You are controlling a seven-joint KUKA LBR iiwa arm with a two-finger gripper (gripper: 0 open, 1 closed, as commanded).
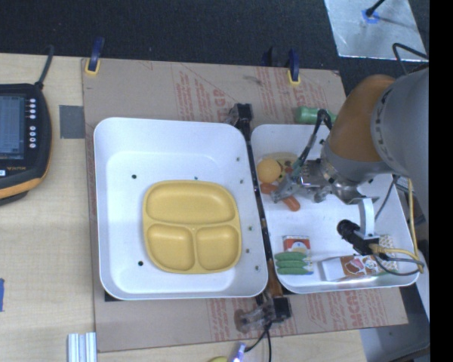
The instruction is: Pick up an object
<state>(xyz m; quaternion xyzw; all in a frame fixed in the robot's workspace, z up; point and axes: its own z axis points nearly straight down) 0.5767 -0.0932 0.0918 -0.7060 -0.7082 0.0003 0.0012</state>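
Note:
The right bin (396,216) holds a yellow round toy (269,170) at its back left, with a small orange-red piece (290,202) just in front of it. My gripper (289,185) reaches in from the right and sits low between these two, right beside them. I see nothing clearly held. Nearer the bin's front lie a small red-and-white card (296,243), green bean pods (291,262) and a flat white packet with a picture (349,267).
The left bin (117,202) holds a yellow divided plate (191,225). A black and orange control pendant (11,143) lies on the bench at far left. A green object (309,115) sits just behind the right bin. Clamps hold the cardboard sheet along its back edge.

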